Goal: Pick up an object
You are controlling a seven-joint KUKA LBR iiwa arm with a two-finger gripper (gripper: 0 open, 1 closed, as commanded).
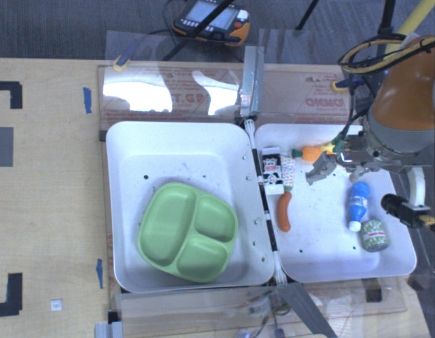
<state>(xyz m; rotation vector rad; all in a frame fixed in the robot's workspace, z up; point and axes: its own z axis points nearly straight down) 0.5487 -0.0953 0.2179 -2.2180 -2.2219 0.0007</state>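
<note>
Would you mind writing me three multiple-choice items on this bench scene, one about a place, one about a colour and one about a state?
1. Where does the green divided plate lie?
A. In the left bin
B. In the right bin
C. On the wooden bench outside both bins

2. What colour is the body of the small bottle?
A. Red
B. Blue
C. Black

3. How does the gripper stand toward the things in the bin?
A. It grips the bottle
B. It grips the green plate
C. It holds nothing, its fingers apart

Answers:
1. A, the plate sits on the floor of the left bin.
2. B, its body is blue with a white cap.
3. C, its fingers are spread above the bin floor near the orange toy, with nothing between them.
</note>
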